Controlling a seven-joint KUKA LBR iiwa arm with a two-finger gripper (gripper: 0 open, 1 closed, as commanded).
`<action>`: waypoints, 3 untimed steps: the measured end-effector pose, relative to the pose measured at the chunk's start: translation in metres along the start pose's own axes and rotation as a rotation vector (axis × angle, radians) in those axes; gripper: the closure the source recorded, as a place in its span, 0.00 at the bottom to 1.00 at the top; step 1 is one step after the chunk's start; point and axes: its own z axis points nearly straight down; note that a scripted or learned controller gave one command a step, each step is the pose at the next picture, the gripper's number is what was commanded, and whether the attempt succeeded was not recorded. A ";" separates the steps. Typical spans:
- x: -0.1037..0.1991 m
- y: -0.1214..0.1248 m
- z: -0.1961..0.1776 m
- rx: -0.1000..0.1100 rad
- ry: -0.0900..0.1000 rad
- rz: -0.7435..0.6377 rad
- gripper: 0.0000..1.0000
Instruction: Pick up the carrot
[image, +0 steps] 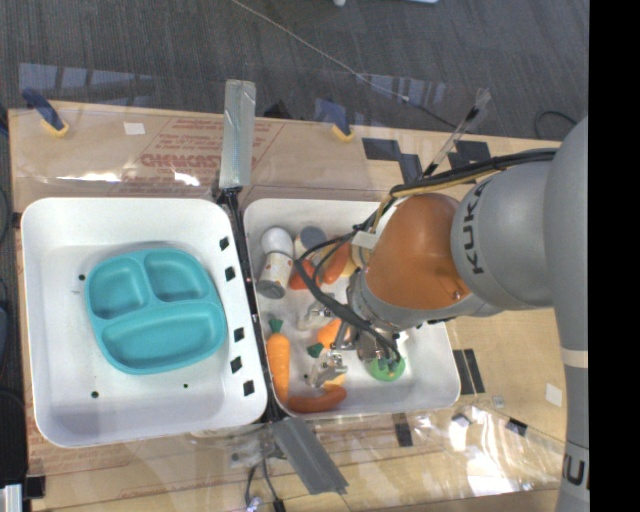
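Carrot (279, 364) lies lengthwise in the right bin (437, 377), against that bin's left wall, green top pointing away from the near rim, nothing touching it from above. Gripper (340, 352) hangs low over the middle of the right bin, just right of the carrot and apart from it; cannot tell its state, the wrist and cables cover it. Red sausage-like piece (318, 400) sits at the near rim of the right bin, touching the carrot's tip end. Green round item (386, 366) lies right of the gripper in the same bin. White and grey bottle (274, 262) lies toward the far left corner of the right bin, beyond the carrot. Left bin (50, 330) sits beside the right bin and holds a teal divided plate (155, 308)
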 end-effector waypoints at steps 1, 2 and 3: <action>-0.001 0.002 -0.010 0.000 0.000 -0.009 1.00; 0.003 0.101 -0.102 -0.001 -0.003 -0.377 1.00; 0.023 0.056 -0.099 0.000 0.005 -0.062 1.00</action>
